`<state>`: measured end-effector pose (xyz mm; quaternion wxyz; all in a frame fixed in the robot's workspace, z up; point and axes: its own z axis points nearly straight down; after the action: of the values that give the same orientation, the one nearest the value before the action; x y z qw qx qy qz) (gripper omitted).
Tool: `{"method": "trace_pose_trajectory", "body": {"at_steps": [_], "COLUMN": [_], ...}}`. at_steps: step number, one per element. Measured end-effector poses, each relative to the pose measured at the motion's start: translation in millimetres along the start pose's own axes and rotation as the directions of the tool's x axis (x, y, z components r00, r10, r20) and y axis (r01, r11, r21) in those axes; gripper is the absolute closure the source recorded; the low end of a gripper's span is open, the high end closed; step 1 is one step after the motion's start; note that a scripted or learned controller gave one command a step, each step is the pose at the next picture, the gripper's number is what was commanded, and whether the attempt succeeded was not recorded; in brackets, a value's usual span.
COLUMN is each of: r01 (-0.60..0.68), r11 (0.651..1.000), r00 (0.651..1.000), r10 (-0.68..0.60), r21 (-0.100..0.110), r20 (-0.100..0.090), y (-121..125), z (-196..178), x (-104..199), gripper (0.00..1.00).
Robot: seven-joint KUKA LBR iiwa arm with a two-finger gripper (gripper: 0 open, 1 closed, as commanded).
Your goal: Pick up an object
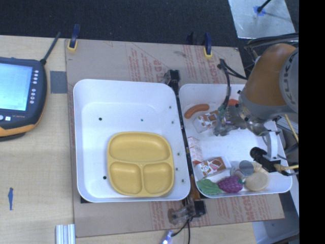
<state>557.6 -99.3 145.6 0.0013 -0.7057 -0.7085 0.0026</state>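
Tool low in right bin, packet print perhaps unreadable

Yellow divided tray in left bin; handheld control pendant on bench, far left.

A pale wooden bench is carrying a brown cardboard sheet held by blue-handled clamps. Dark carpet is lying behind, and a teach pendant is resting at left.
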Motion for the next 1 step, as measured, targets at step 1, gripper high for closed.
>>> {"method": "trace_pose_trajectory", "body": {"at_steps": [1], "r01": [0.003], "r11": [1.000], "r00": [1.000], "r10": [-0.003], "r21": [0.001], "r20": [0.000], "y": [0.3], "z": [-10.3], "x": [-0.5], "gripper": [1.00]}}
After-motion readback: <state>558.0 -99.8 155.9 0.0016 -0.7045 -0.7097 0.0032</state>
